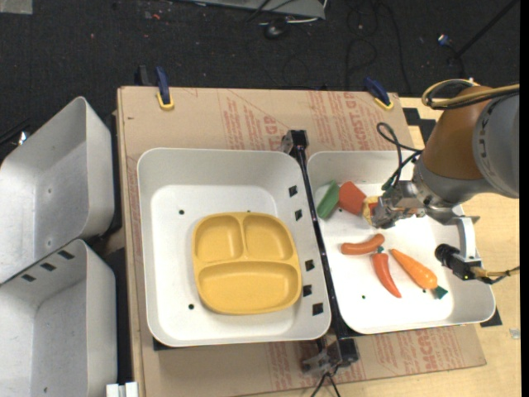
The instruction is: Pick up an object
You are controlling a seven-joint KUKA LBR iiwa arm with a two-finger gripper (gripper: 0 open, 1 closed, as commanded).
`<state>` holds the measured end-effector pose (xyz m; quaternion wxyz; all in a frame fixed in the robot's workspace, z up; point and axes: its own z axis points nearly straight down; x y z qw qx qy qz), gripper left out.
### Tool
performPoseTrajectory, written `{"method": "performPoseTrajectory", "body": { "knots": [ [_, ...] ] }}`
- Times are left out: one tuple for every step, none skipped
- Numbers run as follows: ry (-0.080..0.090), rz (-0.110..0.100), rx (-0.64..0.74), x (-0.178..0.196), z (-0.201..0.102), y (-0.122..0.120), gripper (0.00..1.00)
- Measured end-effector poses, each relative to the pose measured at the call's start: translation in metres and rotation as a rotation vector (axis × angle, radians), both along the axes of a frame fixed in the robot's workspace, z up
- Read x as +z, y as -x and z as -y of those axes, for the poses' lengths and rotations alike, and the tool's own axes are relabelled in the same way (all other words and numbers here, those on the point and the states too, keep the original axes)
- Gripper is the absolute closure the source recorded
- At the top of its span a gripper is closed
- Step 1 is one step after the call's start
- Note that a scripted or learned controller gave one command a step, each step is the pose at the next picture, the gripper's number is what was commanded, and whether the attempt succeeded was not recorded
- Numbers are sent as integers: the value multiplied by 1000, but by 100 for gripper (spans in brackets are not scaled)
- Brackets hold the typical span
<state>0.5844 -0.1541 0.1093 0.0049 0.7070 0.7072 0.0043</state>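
The right bin (pixel 463 313) holds several toy foods. A green pepper (pixel 328 199) and a red piece (pixel 353 196) lie at its upper left. Below them are an orange-red sausage (pixel 363 245), a red chili (pixel 385 274) and an orange carrot (pixel 415 269) with a green stem. My gripper (pixel 383 211) comes in from the right and hangs low over the bin, just right of the red piece and above the sausage. A small yellowish bit shows by its tip. I see nothing clearly between its fingers.
The left bin (pixel 165 180) holds a yellow sectioned plate (pixel 246 262). A black divider (pixel 307 213) runs between the two bins. The grey and orange arm (pixel 471 151) covers the right bin's upper right corner. Two grey tubs (pixel 50 222) stand off the bench's left.
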Motion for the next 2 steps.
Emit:
{"method": "performPoseTrajectory", "body": {
  "knots": [
    [1, -8, 2, 43, 1, -3, 100],
    [1, -7, 2, 86, 5, -5, 100]
  ]
}}
